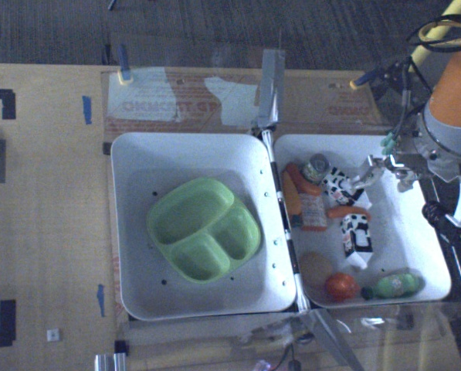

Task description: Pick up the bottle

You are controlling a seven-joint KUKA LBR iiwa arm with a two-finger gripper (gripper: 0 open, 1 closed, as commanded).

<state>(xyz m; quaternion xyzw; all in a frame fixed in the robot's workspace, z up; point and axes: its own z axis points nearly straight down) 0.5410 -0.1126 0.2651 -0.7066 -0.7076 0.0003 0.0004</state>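
Camera view, approach step. Your gripper (359,182) hangs over the upper part of the right bin (431,230), among the clutter; whether it is spread or closed cannot be told here, and nothing is visibly held. The bottle (394,285), green with a dark cap, lies on its side well below the gripper, against the bin's lower wall, with a tomato (340,286) just to its left. Black-and-white cartons (357,234) lie between gripper and bottle. You likely must next travel down-frame past the cartons, align across the bottle's body, then descend.
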